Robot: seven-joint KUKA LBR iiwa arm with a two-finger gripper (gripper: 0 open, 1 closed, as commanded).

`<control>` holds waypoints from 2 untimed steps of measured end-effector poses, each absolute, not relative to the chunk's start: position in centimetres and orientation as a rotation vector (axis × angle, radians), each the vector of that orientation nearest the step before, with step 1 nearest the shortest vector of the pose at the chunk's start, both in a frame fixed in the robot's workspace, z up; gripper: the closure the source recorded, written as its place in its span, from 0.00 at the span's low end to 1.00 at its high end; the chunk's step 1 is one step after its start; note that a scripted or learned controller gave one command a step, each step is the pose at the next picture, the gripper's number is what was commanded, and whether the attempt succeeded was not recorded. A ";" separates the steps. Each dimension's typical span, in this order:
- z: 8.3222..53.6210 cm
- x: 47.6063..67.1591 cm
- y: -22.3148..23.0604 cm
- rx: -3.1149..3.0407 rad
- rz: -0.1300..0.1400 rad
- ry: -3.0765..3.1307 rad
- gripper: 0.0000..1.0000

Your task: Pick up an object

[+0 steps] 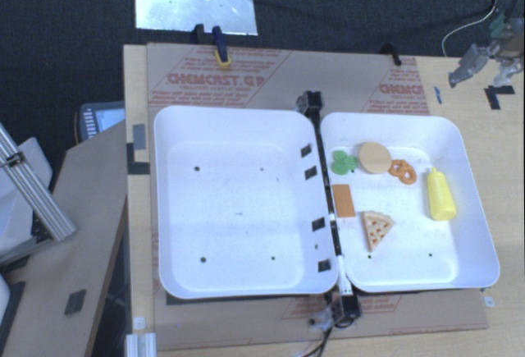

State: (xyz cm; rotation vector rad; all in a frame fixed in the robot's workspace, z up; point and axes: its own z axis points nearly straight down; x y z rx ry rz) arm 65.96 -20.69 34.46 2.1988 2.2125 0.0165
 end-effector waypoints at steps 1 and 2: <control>48.9 58.7 -20.5 2.211 0.013 2.210 0.00; 22.4 61.6 -14.9 2.224 -0.009 2.237 0.00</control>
